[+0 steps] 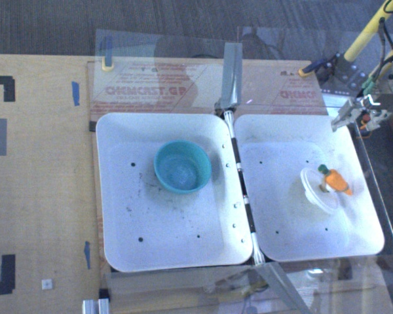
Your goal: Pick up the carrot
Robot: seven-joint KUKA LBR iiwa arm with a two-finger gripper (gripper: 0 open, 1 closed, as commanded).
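Note:
The carrot (337,181), small and orange with a green top, lies in the right bin (295,241) toward its right side. It rests on the edge of a clear shallow dish (318,191). My gripper (359,111) hangs over the bin's far right corner, well above and behind the carrot, with nothing visibly in it.
A teal bowl (182,166) stands in the left bin (150,241). A metal divider (232,77) rises behind the seam between the bins. A yellow bar (370,28) and cables crowd the top right corner.

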